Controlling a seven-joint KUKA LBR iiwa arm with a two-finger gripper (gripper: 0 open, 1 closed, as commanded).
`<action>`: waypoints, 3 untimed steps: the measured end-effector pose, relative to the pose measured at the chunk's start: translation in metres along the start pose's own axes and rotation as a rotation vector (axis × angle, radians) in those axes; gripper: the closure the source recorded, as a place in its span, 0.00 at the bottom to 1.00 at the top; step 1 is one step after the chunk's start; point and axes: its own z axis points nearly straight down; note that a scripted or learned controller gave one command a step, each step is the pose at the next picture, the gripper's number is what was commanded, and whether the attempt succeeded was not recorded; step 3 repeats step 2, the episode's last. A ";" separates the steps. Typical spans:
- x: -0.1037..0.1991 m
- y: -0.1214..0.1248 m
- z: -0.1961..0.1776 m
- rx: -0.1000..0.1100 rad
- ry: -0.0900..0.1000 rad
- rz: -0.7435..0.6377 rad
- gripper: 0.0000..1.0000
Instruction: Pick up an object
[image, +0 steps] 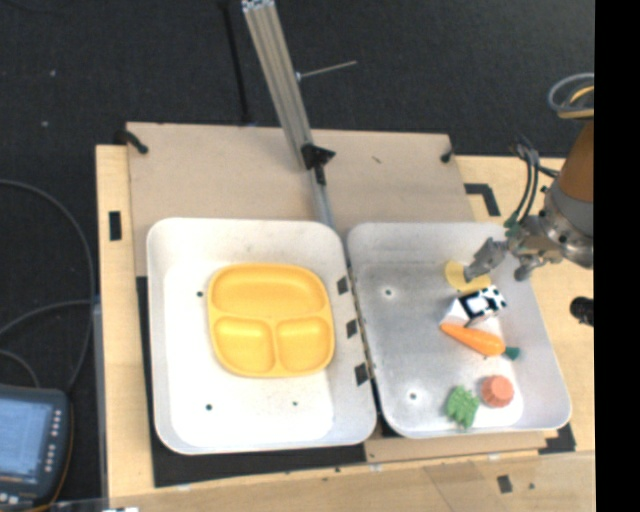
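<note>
Several items crowd my gripper: a yellow piece, a black-and-white block, a carrot. My fingers stand open, holding nothing; closing off-centre risks nudging neighbours instead of gripping

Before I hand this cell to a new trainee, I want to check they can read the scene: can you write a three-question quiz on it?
1. True or false: the yellow divided tray lies in the left bin.
2. Which thing in the right bin lies nearest the gripper?
A. the green toy
B. the small yellow piece
C. the red-orange round toy
3. Fill in: the toy carrot lies just below the black-and-white ______ in the camera view.

Key: 1 true. 2 B. 3 block.
</note>
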 end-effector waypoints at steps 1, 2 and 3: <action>0.000 0.000 0.000 0.000 -0.001 -0.001 0.00; 0.001 -0.002 0.042 0.003 0.000 0.002 0.00; 0.001 -0.002 0.042 0.003 0.000 0.002 0.00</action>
